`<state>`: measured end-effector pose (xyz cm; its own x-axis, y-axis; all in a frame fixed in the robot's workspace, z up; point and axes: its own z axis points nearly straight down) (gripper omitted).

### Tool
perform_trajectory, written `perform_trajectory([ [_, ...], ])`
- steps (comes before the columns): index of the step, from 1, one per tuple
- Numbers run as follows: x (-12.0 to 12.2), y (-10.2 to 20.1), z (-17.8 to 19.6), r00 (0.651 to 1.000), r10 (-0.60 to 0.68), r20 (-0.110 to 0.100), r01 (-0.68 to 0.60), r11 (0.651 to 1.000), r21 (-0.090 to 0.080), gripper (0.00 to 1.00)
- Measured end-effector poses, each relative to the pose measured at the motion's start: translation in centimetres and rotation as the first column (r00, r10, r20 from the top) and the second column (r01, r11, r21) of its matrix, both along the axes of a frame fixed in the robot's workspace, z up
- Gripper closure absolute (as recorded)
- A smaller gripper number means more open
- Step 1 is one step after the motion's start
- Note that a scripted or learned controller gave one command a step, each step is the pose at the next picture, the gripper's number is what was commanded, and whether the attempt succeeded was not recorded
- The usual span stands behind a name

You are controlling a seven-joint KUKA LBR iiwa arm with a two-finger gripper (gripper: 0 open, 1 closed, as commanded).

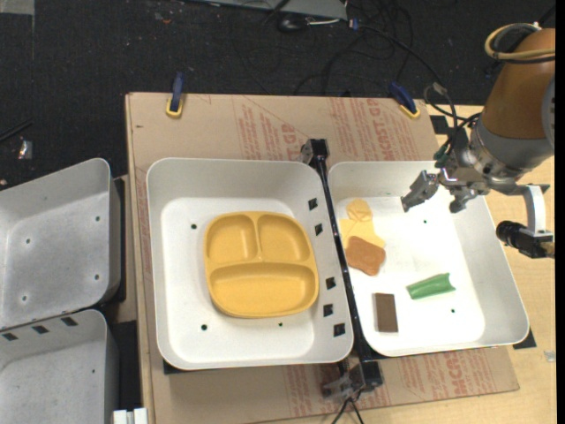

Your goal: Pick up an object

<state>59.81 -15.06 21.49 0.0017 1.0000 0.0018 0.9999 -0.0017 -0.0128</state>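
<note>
Hovering gripper (pixel 439 194), green piece (pixel 430 286) below, apart

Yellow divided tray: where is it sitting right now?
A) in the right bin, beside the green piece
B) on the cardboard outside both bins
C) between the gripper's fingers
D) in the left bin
D. The yellow divided tray lies flat on the floor of the left bin, while the green piece lies in the right bin and the gripper hangs open over that right bin, holding nothing.
</note>
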Motion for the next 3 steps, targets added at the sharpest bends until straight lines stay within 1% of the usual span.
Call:
perform_trajectory([
  [1, 0.3, 0.0, 0.7, 1.0, 0.003, 0.013, -0.003, 1.0, -0.002, 0.0],
  [2, 0.5, 0.0, -5.6, 1.0, 0.001, 0.007, -0.001, 1.0, -0.001, 0.0],
  [3, -0.2, 0.8, -10.7, 1.0, 0.001, 0.008, -0.001, 1.0, -0.001, 0.0],
])
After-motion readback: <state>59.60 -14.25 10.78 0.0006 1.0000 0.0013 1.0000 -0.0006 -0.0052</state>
